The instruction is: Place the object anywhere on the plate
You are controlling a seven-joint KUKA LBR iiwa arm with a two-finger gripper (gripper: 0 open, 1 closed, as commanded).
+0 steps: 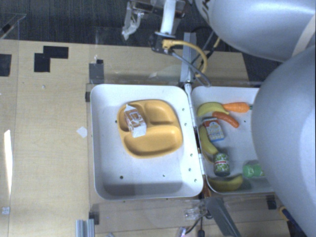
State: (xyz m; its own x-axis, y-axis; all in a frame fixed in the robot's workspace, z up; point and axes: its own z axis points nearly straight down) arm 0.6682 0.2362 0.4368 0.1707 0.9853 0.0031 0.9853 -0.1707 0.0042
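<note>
The small wrapped box [135, 121], white and brown, lies on the yellow divided plate [157, 138], in its upper left compartment, and the plate sits in the middle of the left white bin [106, 179]. The tool [132, 23] hangs high at the top, well apart from both bins, above the far edge of the table [44, 147]; nothing is between its fingers, but how wide they stand I cannot tell. In the right bin [243, 132] lie two bananas [206, 110], two carrots [236, 107], a small carton [214, 131], a green-labelled can [221, 164] and a green thing [252, 170].
</note>
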